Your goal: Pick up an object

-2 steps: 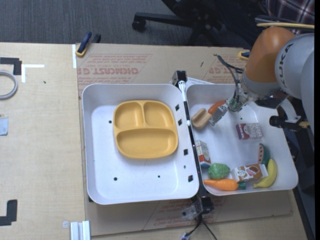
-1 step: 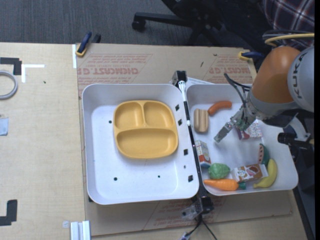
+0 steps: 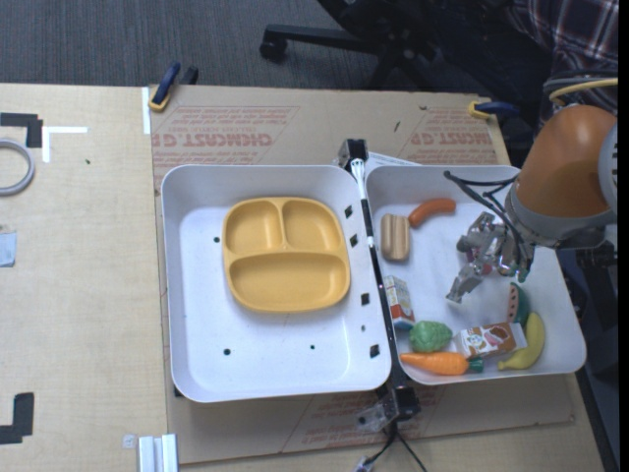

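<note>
Camera view shows my gripper [image 3: 479, 264] low in the right bin [image 3: 560, 283], fingers spread with nothing between them. Toy food lies around it: sausage [image 3: 432, 210], bread roll [image 3: 395, 236], carrot [image 3: 434, 363], banana [image 3: 528, 344].

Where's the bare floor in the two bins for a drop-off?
Left bin: bare strip in front of the yellow plate, wall to wall. Right bin: open middle patch between the bread roll, the sausage and the gripper. Crowded along its near edge: carrot, broccoli, carton, banana.
</note>
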### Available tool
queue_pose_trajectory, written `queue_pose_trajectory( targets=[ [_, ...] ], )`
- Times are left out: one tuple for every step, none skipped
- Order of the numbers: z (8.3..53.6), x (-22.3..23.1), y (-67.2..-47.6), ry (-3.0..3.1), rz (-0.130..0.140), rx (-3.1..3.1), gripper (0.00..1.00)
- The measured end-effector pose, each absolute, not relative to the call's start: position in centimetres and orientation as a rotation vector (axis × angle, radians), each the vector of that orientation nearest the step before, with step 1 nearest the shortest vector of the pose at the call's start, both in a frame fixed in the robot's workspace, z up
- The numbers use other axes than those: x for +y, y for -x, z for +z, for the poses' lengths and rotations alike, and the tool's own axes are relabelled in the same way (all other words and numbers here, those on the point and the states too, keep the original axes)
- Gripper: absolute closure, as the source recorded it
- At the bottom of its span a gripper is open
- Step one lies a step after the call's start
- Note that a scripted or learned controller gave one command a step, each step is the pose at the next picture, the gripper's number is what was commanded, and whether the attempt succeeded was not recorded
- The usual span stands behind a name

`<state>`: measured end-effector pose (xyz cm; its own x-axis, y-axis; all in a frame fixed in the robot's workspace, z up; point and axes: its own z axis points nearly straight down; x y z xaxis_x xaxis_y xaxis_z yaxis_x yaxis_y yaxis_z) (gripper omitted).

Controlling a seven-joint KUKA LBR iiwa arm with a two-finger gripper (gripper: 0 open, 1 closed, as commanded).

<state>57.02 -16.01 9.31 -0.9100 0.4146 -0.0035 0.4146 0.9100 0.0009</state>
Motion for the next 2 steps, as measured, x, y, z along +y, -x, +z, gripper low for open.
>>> queue_pose_trajectory(
  targets=[
    [9.3, -16.8, -61.4, -0.472, 0.0, 3.101, 0.0],
    [9.3, -14.6, -64.2, 0.166, 0.0, 3.132, 0.0]
  ],
)
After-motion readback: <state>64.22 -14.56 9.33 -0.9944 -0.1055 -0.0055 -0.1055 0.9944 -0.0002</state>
